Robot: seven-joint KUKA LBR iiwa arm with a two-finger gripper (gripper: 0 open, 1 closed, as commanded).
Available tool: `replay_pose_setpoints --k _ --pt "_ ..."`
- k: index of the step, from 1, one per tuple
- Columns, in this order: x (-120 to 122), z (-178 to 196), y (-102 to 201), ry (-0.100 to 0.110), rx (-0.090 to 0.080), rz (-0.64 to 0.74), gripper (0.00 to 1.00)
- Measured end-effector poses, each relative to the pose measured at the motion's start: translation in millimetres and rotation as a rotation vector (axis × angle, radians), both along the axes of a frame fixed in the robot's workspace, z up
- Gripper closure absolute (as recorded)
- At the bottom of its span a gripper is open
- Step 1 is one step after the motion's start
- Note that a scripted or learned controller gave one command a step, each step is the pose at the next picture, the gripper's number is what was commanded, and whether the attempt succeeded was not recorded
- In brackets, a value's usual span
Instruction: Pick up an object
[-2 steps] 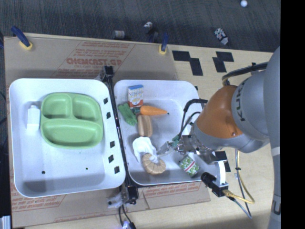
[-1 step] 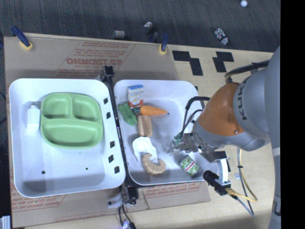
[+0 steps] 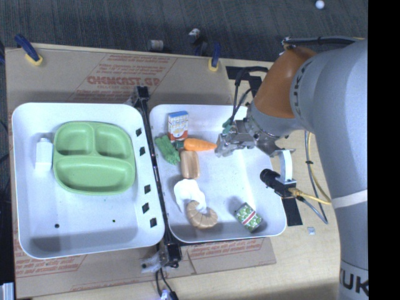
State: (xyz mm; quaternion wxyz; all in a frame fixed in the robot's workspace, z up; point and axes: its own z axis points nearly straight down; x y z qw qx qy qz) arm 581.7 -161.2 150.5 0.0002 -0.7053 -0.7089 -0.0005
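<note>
My gripper (image 3: 227, 144) hangs low over the right bin (image 3: 269, 230), just right of the orange carrot (image 3: 199, 145), close to its right end. Nothing shows as held. Left of the carrot lie a green leafy piece (image 3: 167, 149) and a small juice carton (image 3: 178, 125). Below the carrot is a tan bread roll (image 3: 189, 165), then a white crumpled item (image 3: 186, 192), a croissant (image 3: 201, 215) and a green-and-red can (image 3: 247, 216).
The left bin (image 3: 25, 230) holds a green divided plate (image 3: 95, 157) and a white bottle (image 3: 43, 154) by its left wall. The arm (image 3: 325, 105) covers the right bin's right side. A black divider (image 3: 149, 167) runs between the bins.
</note>
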Motion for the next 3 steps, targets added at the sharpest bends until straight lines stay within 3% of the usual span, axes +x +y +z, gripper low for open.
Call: replay_pose_setpoints --k 1,2,3 --pt "-57.7 42.2 -50.9 0.002 -0.001 -0.002 1.00" --pt "-104.9 69.7 -50.1 0.000 -0.001 -0.001 1.00" --pt "-103.8 93.2 -38.5 -0.003 -0.002 0.000 1.00"
